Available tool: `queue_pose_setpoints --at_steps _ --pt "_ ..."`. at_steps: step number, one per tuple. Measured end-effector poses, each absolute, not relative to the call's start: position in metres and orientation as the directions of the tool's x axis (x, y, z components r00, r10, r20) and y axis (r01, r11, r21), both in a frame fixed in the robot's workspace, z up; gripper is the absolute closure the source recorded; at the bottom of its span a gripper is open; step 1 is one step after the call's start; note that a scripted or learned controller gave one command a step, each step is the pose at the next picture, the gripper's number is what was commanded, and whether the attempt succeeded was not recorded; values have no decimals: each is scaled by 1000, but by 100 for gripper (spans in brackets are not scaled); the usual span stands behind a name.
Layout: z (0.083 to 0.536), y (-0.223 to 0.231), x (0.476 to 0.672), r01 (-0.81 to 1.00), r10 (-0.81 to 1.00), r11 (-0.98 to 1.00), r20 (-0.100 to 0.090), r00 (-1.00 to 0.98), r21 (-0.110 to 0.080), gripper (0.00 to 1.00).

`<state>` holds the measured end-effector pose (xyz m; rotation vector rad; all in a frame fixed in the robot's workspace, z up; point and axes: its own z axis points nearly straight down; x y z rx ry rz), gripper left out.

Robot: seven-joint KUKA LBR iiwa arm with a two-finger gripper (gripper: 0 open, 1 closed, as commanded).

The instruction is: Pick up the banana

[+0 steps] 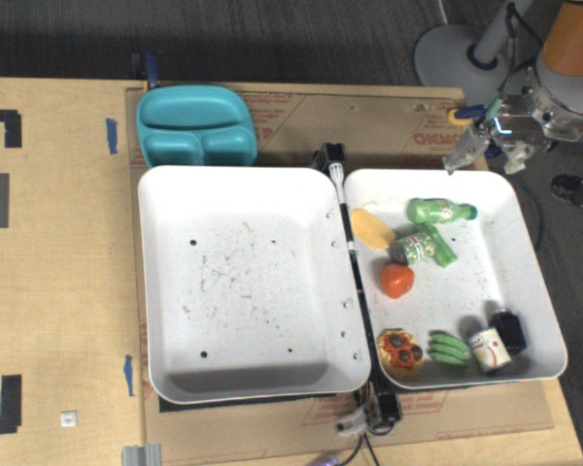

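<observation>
Arm's hovering off the right bin's (539, 289) far right corner, gripper (486, 149) looking open and empty, banana (372, 229) lying by the bin's left edge, so it's needing to swing over and drop down.

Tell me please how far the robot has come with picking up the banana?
Nothing looks done yet. The banana lies in the right bin, near its left wall, next to a tomato and a green bottle. The end effector is above the bin's far right corner, apart from the banana, with nothing seen between its fingers. Left to do: move over the banana, descend, grasp and lift it.
</observation>
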<state>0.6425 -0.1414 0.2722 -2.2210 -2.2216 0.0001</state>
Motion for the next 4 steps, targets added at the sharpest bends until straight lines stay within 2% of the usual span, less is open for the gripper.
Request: queue_pose_setpoints --at_steps 1,2,3,4 --pt "219 -92 575 995 995 -103 0 103 -2 0" --pt "184 -24 537 982 982 -190 1 190 -3 0" --pt "184 87 492 986 986 -167 1 167 -4 0" --pt "141 110 487 987 987 -158 5 158 1 0"
